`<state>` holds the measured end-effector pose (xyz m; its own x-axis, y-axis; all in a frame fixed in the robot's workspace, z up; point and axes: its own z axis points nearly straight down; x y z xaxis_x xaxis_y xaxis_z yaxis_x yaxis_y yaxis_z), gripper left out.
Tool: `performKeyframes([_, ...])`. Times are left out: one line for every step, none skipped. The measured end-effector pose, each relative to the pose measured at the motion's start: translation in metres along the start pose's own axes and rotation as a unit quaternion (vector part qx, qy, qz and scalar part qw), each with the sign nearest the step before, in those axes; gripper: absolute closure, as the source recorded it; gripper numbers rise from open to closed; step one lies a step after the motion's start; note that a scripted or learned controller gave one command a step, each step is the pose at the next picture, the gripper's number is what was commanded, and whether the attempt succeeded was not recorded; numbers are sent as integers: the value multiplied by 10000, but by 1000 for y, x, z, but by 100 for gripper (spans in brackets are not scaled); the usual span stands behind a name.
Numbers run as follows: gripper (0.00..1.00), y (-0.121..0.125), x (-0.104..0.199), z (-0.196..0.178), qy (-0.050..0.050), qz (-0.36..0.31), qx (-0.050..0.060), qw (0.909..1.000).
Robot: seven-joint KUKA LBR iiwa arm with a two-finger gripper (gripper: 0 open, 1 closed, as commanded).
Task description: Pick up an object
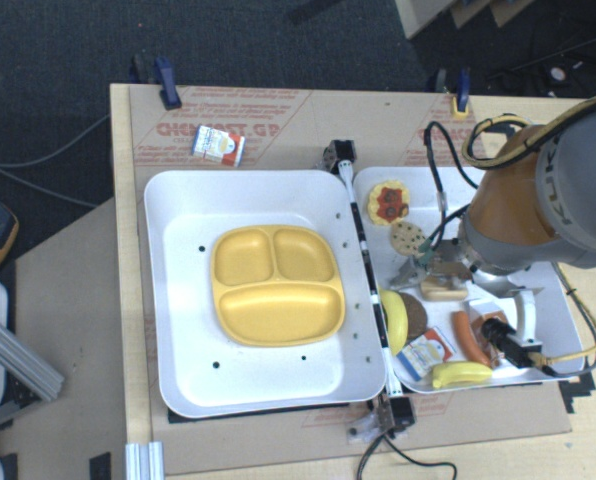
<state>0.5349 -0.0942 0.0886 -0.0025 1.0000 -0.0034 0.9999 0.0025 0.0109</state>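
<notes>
The hand [433,266] sits low in the right bin [570,298] at the frame's right, over a tan block [444,290]; its grip cannot be told. A yellow divided tray [276,285] fills the left bin [178,268].

Single fixed camera — above bench [278,118], slanted down, both bins.

Cardboard-topped bench [278,118], two white bins [178,268], small carton [218,145]

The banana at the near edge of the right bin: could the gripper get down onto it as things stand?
Probably yes. The banana lies uncovered with nothing on top, though the sausage and a snack packet crowd it closely.
</notes>
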Motion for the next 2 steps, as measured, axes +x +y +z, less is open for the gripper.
performKeyframes([0, -23, -2, -1, 2, 15, -18, 10000])
performKeyframes([100, -21, -3, -12, -15, 17, -48, 10000])
